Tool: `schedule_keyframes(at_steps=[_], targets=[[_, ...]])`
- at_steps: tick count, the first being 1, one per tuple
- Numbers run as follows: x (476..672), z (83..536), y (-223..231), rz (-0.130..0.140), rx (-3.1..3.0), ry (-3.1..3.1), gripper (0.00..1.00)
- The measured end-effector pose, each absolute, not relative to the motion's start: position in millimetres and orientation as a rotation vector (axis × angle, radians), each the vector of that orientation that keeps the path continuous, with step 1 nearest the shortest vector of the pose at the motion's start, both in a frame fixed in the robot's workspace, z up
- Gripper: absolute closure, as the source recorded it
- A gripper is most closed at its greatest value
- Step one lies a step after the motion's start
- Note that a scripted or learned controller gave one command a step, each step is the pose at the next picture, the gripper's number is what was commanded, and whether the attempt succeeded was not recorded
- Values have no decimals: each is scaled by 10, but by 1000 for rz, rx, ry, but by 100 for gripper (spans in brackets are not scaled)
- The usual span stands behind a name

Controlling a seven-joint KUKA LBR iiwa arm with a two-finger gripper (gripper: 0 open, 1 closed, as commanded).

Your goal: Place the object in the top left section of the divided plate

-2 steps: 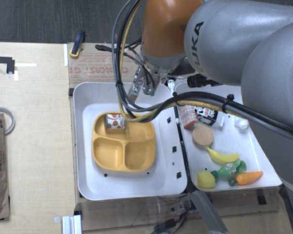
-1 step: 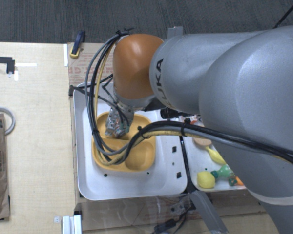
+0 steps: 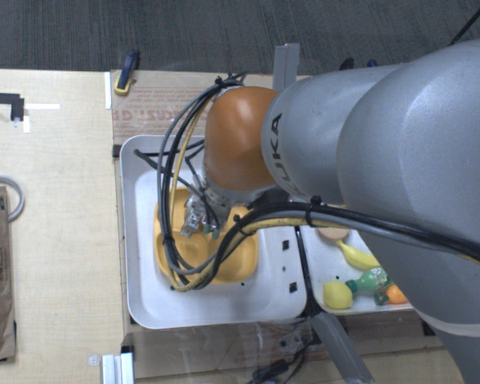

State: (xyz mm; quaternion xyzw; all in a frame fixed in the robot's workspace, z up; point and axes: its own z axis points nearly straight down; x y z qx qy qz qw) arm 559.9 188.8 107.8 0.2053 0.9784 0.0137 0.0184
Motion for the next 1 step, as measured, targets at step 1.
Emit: schedule_keyframes(at_steps=[1], targets=[[6350,1404,1237,-1,654,3068,100]])
